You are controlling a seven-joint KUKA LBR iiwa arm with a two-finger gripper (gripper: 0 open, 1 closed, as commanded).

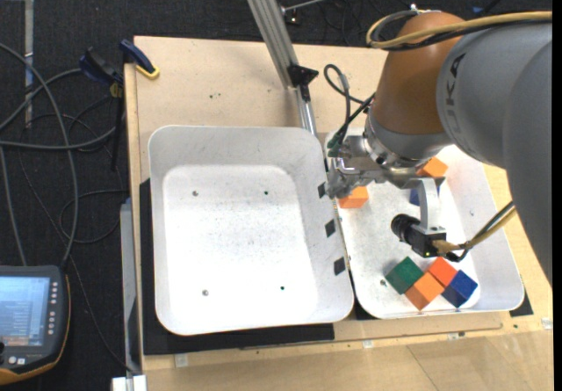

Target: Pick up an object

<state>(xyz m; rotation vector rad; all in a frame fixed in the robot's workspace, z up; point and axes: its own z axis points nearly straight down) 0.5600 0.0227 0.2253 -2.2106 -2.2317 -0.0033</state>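
The pincer (351, 180) sits low at the left edge of the right bin (492, 205), right above an orange block (353, 198); whether it is wide or holding the block cannot be told. Judged step: grasping. Next comes a confirmed grip, then a lift

We see the arm (492, 73) as a thick, smooth grey casing with a glossy orange band (421, 51) above the wrist. Dark lettering marks the grey shell at the band's three o'clock. Yellow and black cables (421, 20) loop around it.
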